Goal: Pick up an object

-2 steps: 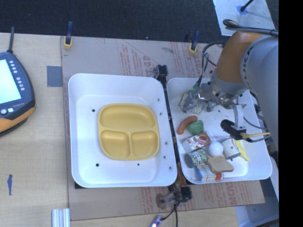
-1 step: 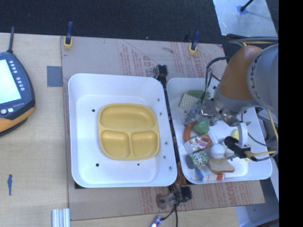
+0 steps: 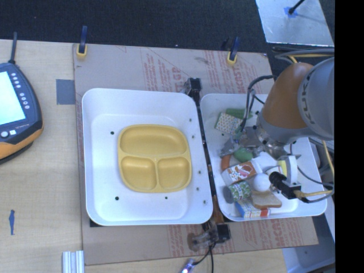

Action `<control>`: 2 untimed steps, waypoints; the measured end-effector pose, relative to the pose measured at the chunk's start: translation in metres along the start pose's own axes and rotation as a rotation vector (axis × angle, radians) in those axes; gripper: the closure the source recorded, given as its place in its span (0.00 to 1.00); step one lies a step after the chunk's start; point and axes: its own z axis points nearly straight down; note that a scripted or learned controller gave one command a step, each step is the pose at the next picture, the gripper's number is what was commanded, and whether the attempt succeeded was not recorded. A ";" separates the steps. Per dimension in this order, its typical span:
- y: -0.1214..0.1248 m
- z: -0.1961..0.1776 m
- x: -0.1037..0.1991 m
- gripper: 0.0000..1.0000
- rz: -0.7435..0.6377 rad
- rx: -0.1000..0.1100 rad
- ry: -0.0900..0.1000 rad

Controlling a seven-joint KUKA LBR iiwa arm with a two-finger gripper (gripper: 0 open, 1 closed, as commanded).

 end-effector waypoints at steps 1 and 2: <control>0.001 -0.011 -0.001 1.00 -0.005 0.000 -0.002; 0.063 -0.101 0.075 1.00 0.002 -0.003 0.002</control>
